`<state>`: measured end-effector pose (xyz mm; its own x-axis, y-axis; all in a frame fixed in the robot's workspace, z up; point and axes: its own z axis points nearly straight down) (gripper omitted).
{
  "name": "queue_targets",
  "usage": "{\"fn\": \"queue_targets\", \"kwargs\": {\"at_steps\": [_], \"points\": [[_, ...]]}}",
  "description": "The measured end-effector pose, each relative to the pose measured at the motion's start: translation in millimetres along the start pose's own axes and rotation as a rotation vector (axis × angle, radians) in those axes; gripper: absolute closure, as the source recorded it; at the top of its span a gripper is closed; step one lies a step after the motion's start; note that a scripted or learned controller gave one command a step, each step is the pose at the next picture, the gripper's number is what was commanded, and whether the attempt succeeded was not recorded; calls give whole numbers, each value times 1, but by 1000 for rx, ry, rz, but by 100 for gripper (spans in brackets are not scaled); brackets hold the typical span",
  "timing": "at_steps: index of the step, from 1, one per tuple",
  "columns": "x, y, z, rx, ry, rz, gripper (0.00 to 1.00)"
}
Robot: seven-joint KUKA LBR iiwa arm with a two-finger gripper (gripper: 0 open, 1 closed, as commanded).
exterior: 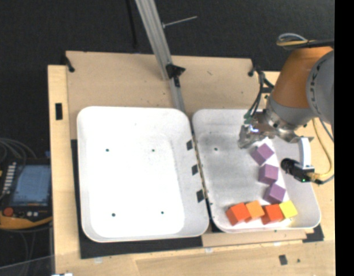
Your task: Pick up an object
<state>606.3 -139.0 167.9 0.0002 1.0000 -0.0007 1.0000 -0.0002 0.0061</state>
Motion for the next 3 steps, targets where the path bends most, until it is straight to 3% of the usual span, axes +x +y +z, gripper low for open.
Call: {"fn": "queue_targets", "kwargs": {"at_steps": [2, 3], "points": [[-12, 3, -98, -1, -1, -3, 100], [37, -8, -84, 6, 0, -5, 100]]}}
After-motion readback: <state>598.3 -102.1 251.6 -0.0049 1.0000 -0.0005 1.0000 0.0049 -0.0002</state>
